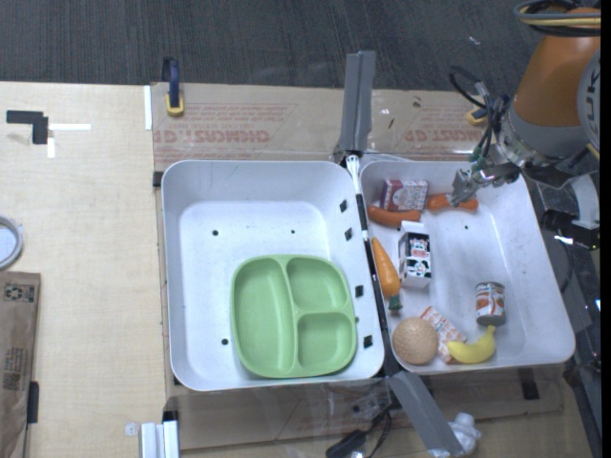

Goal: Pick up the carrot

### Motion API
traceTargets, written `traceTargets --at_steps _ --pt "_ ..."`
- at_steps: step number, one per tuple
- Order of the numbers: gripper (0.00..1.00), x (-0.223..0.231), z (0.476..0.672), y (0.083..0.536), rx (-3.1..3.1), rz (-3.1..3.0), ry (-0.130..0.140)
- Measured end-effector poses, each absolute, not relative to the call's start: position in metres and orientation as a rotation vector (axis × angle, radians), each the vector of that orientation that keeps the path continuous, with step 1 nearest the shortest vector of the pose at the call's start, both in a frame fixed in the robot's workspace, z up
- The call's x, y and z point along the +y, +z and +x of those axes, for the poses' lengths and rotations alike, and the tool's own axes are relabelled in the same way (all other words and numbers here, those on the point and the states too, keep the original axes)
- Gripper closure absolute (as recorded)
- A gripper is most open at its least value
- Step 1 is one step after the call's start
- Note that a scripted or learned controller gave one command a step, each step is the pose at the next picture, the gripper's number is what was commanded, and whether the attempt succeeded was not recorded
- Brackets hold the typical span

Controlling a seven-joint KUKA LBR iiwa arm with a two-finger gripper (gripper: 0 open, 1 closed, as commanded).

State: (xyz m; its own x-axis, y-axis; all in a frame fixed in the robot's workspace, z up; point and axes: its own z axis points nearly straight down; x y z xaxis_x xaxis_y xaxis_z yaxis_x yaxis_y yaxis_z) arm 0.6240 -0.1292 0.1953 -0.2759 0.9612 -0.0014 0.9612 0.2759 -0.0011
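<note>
Dark grey carpet floor [239,17] lies beyond the pale wooden bench [76,218]

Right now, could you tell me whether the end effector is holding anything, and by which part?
It cannot be told. The end effector sits at the tip of a small carrot by the right bin's far wall, but a grip isn't visible.

A green divided plate [293,315] lies in the left bin [191,256], toward its 5 o'clock corner. In the right bin [535,256], a pink carton [405,196] sits near 11 o'clock, with a small black-and-white carton [415,257] just below it. A can [490,303] stands toward 4 o'clock. Along the near edge, a round tan ball [414,340], a wrapped snack [443,324] and a banana [474,347] lie close together. A roll of tape [8,243] rests at 9 o'clock on the surface [76,189].
</note>
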Motion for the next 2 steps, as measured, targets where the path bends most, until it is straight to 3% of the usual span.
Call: traceTargets --at_steps 1,2 --pt "1.00 -0.1454 0.5150 0.2638 2.595 1.771 -0.002" --pt "1.00 -0.1437 0.5156 0.2571 2.541 1.851 -0.002"
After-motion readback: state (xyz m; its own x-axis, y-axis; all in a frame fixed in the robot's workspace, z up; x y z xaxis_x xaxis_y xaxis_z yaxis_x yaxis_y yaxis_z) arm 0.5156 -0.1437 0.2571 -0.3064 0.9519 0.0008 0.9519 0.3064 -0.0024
